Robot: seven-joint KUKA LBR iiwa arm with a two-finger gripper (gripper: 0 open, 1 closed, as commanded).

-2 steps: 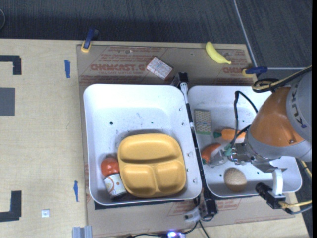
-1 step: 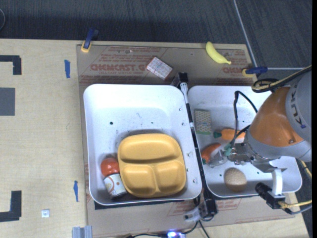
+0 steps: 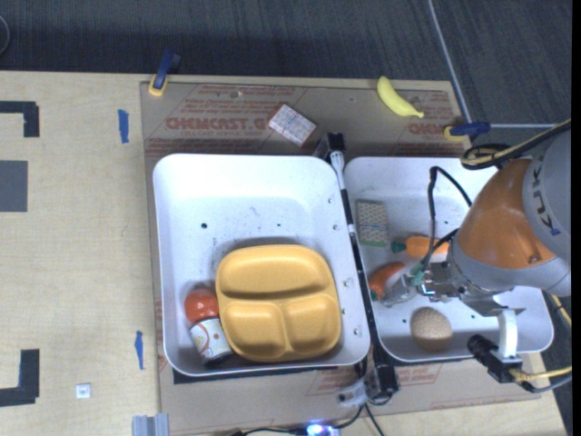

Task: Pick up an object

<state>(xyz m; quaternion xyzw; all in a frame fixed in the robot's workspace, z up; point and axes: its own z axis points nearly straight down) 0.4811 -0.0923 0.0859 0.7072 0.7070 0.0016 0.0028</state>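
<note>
**Reaching into right bin, grasp unclear**

Hovering low in the right shallow white bin [image 3: 536,334], the gripper [image 3: 419,280] sits centre-right of frame, right by a small orange-red object [image 3: 385,275]; can't tell how its grasp stands. Tan egg-shaped object [image 3: 432,326] lies just below it, grey-green sponge pad [image 3: 371,222] above. Left white bin [image 3: 182,198] holds a yellow divided plastic tray [image 3: 277,300] and a red-capped small bottle [image 3: 206,323]. Yellow banana [image 3: 398,97] on the counter [image 3: 73,243], upper right.
</note>
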